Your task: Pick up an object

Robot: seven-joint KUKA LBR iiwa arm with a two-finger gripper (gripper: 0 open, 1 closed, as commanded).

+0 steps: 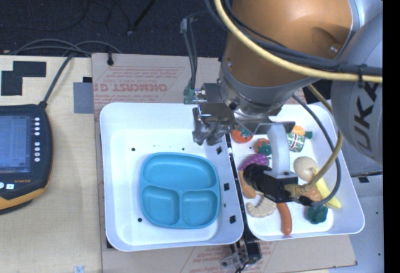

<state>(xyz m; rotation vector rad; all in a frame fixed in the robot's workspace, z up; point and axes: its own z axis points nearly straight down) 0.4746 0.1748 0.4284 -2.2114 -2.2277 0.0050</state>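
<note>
Orange-banded arm (289,23) over right bin (348,223)

Bright, even overhead light; sharp focus, soft shadows, dark upper background.

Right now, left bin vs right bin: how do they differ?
The left bin holds one large blue divided tray; the right bin holds many small toy foods, such as an orange sausage and a green toy. The arm overhangs much of the right bin, while the left bin lies mostly uncovered. Both are shallow, white and side by side.
</note>
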